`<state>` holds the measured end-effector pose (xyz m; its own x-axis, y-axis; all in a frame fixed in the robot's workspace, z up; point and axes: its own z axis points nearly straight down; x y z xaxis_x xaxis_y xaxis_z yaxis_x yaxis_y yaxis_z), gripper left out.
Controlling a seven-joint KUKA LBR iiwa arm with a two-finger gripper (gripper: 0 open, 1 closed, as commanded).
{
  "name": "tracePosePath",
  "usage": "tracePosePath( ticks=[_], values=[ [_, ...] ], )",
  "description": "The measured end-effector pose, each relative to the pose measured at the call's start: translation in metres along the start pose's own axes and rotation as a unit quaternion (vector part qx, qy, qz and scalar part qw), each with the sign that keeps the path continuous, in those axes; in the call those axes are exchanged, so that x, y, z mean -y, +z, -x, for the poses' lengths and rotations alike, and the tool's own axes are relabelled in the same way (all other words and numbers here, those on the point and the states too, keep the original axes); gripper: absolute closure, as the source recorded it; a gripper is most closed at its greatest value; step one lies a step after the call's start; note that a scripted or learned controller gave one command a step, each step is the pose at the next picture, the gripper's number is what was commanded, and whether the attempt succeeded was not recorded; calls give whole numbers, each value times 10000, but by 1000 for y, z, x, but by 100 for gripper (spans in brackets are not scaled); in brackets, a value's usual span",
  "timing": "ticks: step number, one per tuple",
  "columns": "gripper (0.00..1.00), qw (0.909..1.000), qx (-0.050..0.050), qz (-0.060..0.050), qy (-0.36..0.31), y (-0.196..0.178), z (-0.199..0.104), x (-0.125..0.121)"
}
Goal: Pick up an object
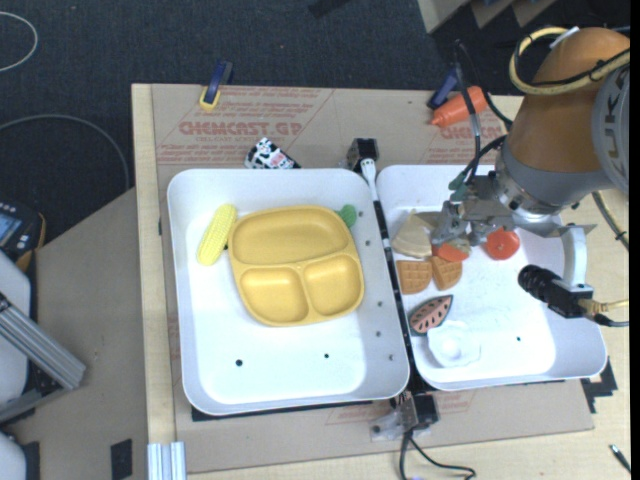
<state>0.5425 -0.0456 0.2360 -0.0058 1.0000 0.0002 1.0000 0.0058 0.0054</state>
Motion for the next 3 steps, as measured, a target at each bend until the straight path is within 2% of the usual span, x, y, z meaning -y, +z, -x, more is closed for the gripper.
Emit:
tracePosePath(
  ticks=[2, 3],
  values=[
    [100, 10000, 10, -15, 25, 4, 4, -4],
    [100, 10000, -3, -47, 26, 10, -7, 7]
  ],
)
